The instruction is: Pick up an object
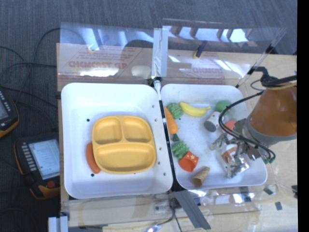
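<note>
Whether the fingers are open or closed cannot be told; the gripper [235,159] hangs low over the right bin [251,180], at its near right corner. Toys lie to its left in that bin: a banana [194,109], a carrot [171,122], a red block [188,161] and a cone [200,175]. The left bin [72,129] holds a yellow tray [124,143] beside a sausage [91,158].

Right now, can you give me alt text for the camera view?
The grey arm's gripper reaches low into the right white bin among toy foods, including a yellow banana. The left white bin holds a yellow divided tray.
</note>
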